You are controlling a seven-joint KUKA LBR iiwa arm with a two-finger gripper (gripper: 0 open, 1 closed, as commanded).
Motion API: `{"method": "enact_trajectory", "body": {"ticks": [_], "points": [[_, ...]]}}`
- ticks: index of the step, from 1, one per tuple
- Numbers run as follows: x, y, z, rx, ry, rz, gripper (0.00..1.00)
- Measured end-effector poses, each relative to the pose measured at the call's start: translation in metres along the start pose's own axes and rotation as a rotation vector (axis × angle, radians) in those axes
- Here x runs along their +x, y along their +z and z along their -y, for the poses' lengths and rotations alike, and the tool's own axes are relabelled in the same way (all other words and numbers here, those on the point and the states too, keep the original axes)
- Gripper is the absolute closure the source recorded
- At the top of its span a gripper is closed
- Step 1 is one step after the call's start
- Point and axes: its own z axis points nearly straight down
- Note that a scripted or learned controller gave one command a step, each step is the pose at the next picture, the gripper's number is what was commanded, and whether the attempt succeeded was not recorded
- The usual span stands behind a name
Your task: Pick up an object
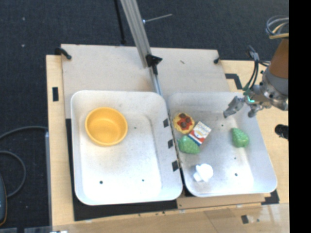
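The wooden bench (56,144) stands on dark carpet (29,18) and carries two white bins. Above the right bin (265,174), the gripper (241,108) hangs with fingers spread, gripping nothing, near the green object (239,137).

A light wooden bench (54,130) is seen from above, standing on dark carpet (29,23). A pale board (112,69) is laid across its back part. Two shallow white bins are set side by side on it, edges touching: the left bin (146,178) and the right bin (257,174). A slanted metal post (138,30) is fixed at the board's middle.
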Motion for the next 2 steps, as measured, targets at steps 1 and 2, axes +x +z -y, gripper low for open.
{"method": "enact_trajectory", "body": {"ticks": [1, 2], "points": [[-0.011, 0.048, 0.003, 0.004, 0.005, 0.0, 0.0], [-0.013, 0.089, 0.006, 0.002, 0.005, 0.0, 0.0]]}}
